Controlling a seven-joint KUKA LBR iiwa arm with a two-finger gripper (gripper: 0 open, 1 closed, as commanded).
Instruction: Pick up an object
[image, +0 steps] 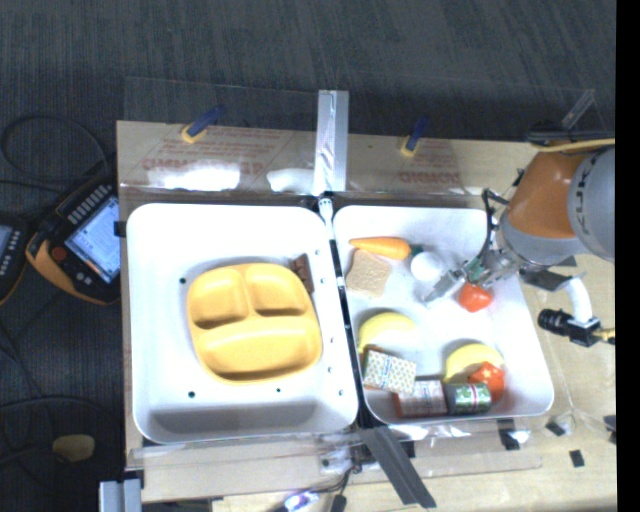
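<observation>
camera view: the hand is down in the right bin, right beside a small red tomato, touching or nearly so. can't tell whether it's released or clenched. taking the tomato as landmark: a white egg just left of it, an orange carrot further left, a green can well below. yellow divided tray sits in the left bin.

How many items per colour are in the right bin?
Orange: 1, carrot
Tan: 1, bread slice
White: 1, egg
Red: 2, tomato by the claw, tomato at front
Yellow: 2, round pieces
Printed packs or cans: 3
Total: 10
</observation>
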